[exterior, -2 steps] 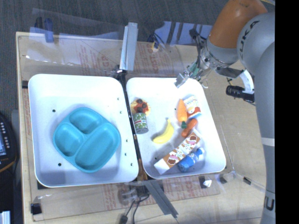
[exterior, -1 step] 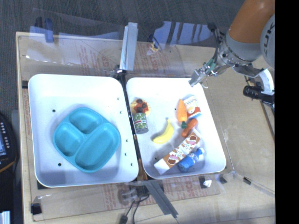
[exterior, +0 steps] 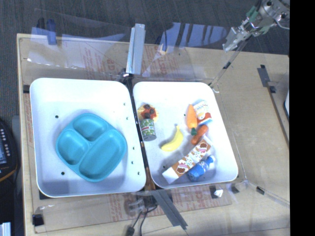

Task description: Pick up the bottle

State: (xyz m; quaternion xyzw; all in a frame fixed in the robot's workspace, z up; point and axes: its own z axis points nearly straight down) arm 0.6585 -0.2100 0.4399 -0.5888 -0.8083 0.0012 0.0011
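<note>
The thing I take for the bottle [exterior: 148,129] lies in the right bin [exterior: 224,132], close to that bin's left wall and just beside the divider between the 2 bins. It is small, with a dark green label on the body and a red and dark top end pointing to the far side. It seems to lie on its side, but I cannot be sure of this at such a small size. A banana [exterior: 173,140] is near it on the right, not touching. The other things, among them a carrot [exterior: 190,116] and a long printed box [exterior: 189,160], are further right.

The gripper [exterior: 232,42] hangs over the surface beyond the far right corner of the right bin, well apart from the bottle. Whether it is spread or closed, I cannot tell.

In my judgement the bottle is light and stiff, probably plastic, and smooth, so it may roll or slip away when it is pressed. The best hold is across the middle of the labelled body, squeezing its narrow width. The wall beside it leaves little room on the left side, so the approach needs care there.
</note>
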